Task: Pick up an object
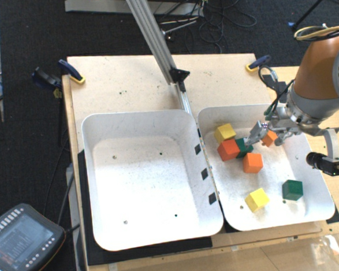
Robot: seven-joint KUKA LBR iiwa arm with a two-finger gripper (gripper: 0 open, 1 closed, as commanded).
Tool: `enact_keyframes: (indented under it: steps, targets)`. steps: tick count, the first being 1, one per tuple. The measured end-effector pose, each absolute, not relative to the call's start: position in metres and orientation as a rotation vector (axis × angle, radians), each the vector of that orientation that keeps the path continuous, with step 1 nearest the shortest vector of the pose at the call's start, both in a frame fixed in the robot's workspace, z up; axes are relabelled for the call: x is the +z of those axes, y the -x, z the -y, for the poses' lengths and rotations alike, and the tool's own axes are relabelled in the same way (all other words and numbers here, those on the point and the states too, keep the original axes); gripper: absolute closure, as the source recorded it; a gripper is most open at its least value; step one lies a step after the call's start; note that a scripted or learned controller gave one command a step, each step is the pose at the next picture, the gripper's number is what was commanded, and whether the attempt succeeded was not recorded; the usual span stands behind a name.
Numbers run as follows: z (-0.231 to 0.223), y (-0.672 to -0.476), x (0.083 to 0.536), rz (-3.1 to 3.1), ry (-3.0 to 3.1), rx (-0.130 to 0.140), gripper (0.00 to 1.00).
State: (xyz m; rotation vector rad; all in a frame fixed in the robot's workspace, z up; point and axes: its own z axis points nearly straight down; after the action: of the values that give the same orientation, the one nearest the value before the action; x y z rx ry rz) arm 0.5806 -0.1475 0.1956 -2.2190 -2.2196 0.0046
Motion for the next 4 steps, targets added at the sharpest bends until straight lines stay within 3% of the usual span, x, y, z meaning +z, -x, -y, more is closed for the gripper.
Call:
enact_keyframes:
  steps: [2, 3, 4]
  targets:
    - [0.143, -0.58, 0.098, 2.218, 2.219, 0.005, 0.0]
    - [0.144, -0.582, 0.112, 2.221, 2.223, -0.001, 1.0]
    - [0.143, -0.58, 0.154, 2.225, 2.223, -0.003, 1.0]
